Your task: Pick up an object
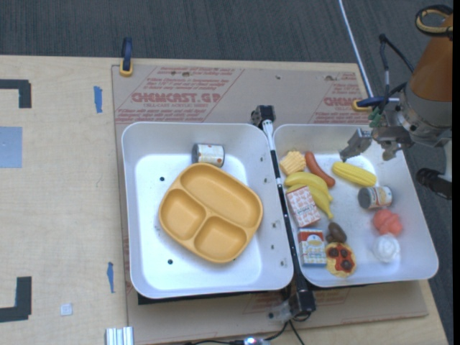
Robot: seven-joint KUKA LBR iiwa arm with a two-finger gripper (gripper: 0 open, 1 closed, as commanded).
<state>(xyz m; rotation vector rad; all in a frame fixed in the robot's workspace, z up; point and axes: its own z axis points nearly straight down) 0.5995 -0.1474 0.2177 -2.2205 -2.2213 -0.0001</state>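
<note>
The right bin [420,225] holds several toy foods: a corn cob [353,172], a sausage [318,169], a banana [312,187], a crinkle chip [291,162], two small cartons [302,206] [312,248], a pizza slice [341,258], a brown piece [336,231], a small can [376,197], a red-orange item [388,222] and a white item [386,249]. My gripper [372,146] hangs over the back of that bin, just above and behind the corn cob. Its fingers [353,146] stand spread apart with nothing between them.
The left bin [144,192] bears a yellow divided plate [210,212] and a small can [208,153] lying behind it. A black divider bar [277,178] runs between the bins. A cardboard sheet [215,92] lies under both bins.
</note>
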